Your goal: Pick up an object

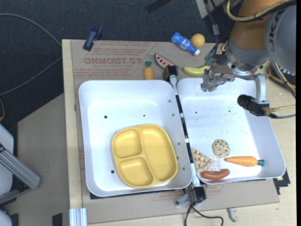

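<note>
Objects for picking lie in the right bin, grouped at its near end: we note a carrot, a round cookie, a sausage and a waffle-patterned wedge, the last two close against the bin's left wall and near corner. The pincer hangs over the far edge of that bin, well apart from these items; we see nothing between its fingers, and we cannot tell whether they are spread or closed. The left bin carries a yellow divided plate. Beyond the bins, on the desk, we record a banana, a small bottle, an orange ball and a watermelon slice.
</note>
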